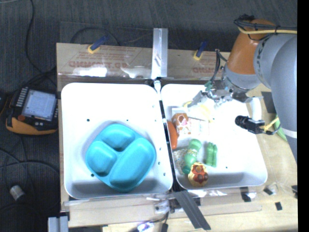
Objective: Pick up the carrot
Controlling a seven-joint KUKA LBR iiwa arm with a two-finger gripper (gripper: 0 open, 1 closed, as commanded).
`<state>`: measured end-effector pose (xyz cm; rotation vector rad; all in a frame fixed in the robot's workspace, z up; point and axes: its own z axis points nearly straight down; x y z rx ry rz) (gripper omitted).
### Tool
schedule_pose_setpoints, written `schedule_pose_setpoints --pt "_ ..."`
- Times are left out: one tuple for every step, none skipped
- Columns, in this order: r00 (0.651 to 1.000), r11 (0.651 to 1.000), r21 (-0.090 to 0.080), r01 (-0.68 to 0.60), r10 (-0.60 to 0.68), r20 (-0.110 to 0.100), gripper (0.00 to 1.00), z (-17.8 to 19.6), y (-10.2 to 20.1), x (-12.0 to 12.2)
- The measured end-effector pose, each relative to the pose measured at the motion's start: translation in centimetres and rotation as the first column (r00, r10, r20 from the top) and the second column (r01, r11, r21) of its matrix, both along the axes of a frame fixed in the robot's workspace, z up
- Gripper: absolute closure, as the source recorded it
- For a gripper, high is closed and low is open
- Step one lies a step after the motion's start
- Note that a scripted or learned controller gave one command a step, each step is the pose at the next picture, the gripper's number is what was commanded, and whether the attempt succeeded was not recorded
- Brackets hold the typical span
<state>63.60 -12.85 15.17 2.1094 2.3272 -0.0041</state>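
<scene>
Looking for the target: carrot, a slim orange piece lying lengthwise against the left wall of the right bin, right beside the divider between the two bins.
Handling, my judgement: it looks like a play-food piece, so I expect it to be light, stiff and rather smooth; it may skid or roll if pinched off-centre.
Where I would take hold: across its narrow width near the middle, though the wall leaves little room for a finger on that side, so nudging it clear first may be needed.
Neighbours: a small printed carton touches or nearly touches its right side; a green bottle-like item and a green pod-shaped piece lie just beyond, with a red and yellow toy nearer the front wall.
Tool: hovering over the back of the right bin, well apart from the carrot; I cannot tell how far it is opened, and I see nothing held in it.
Left bin: holds a blue sectioned dish.
Counter: carries both bins.
</scene>
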Motion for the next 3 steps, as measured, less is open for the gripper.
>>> schedule_pose_setpoints --pt "0.999 0.999 -0.005 -0.053 0.053 0.008 0.00 -6.3 -4.3 3.4" --pt "1.000 1.000 0.005 0.021 -0.021 0.003 0.00 -6.3 -6.4 3.5" --pt "1.000 1.000 -0.006 0.019 -0.019 0.009 1.00 -5.2 -6.5 3.7"
